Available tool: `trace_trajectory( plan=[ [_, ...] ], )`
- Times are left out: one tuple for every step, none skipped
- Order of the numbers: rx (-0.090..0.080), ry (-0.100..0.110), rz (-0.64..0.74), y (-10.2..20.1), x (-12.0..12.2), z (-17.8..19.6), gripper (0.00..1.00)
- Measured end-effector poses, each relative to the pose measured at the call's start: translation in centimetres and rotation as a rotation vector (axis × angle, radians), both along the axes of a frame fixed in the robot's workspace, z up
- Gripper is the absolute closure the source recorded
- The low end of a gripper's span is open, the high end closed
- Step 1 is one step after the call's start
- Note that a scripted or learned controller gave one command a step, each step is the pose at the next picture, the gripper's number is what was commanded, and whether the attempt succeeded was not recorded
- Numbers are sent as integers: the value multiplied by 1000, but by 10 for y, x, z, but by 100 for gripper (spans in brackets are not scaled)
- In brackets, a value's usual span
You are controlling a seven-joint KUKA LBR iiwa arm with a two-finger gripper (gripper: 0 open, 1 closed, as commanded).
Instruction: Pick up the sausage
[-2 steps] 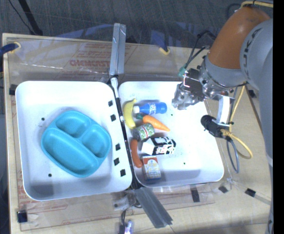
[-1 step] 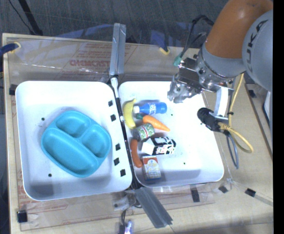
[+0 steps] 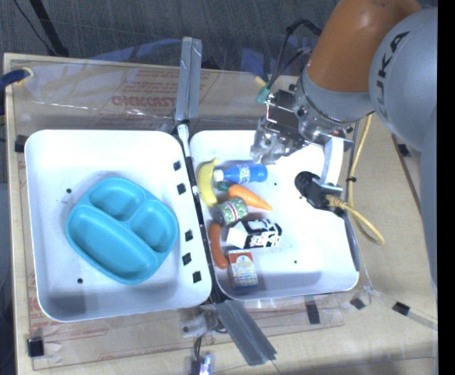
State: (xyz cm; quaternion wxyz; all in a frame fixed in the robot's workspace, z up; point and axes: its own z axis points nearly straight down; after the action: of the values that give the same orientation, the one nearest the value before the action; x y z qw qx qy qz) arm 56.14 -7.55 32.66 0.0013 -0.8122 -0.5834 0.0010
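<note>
The sausage (image 3: 217, 245) is a reddish-brown link lying along the left wall of the right bin (image 3: 321, 268), beside a small juice carton (image 3: 243, 269). My gripper (image 3: 265, 148) hangs over the upper middle of that bin, just above the blue-capped bottle (image 3: 241, 174). It is well above and to the right of the sausage. Nothing shows between its fingers.
In the right bin a banana (image 3: 206, 180), a carrot (image 3: 250, 197), a small can (image 3: 231, 211) and a black-and-white cow toy (image 3: 259, 233) crowd near the sausage. The left bin (image 3: 48, 170) holds a blue divided plate (image 3: 123, 228). A metal divider (image 3: 187, 80) runs between the bins.
</note>
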Motion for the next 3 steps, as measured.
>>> trace_trajectory(
  plan=[
    [0,2,8,1,1,9,100],
    [-1,0,-38,10,-1,-14,100],
    [-2,1,-159,-67,23,-49,100]
  ],
)
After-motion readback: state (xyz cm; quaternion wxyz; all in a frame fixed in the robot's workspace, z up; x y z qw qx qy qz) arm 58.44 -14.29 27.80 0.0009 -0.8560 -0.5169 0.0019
